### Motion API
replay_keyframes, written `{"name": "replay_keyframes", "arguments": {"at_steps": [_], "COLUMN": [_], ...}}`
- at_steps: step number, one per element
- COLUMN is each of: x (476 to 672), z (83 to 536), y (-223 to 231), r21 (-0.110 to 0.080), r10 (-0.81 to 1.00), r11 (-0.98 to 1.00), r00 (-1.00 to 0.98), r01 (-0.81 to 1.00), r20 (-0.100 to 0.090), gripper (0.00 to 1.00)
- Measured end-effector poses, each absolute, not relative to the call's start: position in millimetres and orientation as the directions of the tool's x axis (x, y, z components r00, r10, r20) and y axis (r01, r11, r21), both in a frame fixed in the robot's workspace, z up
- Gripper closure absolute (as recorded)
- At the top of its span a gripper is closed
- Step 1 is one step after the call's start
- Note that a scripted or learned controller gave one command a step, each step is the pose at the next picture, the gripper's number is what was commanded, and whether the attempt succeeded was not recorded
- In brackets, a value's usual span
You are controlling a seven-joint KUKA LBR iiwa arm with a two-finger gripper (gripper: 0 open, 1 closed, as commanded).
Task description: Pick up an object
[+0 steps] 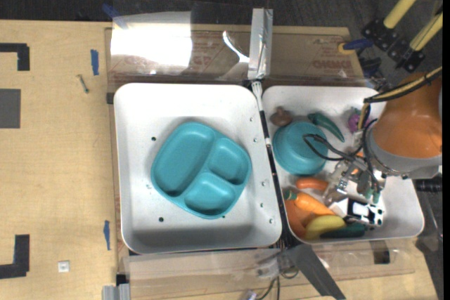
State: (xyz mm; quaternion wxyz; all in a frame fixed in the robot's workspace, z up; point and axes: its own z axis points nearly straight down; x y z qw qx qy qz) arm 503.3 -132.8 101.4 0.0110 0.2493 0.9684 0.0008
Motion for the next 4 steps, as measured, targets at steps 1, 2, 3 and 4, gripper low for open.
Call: {"name": "replay_keyframes", "arguments": {"at_steps": [1,2,3,4], "x": [523.3,506.8,523.6,539.5], "z": [246,88,188,252], "y": [-95,-108,-37,15], "r21": [0.007,0.006,0.009,0.008], "r10": [0.621,0.766,0.852,0.862], "r11": [0.784,0.643,0.524,0.507], "r00": [-0.784,-0.643,-0.524,-0.507], "r01": [0.621,0.766,0.852,0.862], "r20": [-0.011,-0.005,-0.004,-0.002], "gripper": [1.00,1.00,1.00,1.00]}}
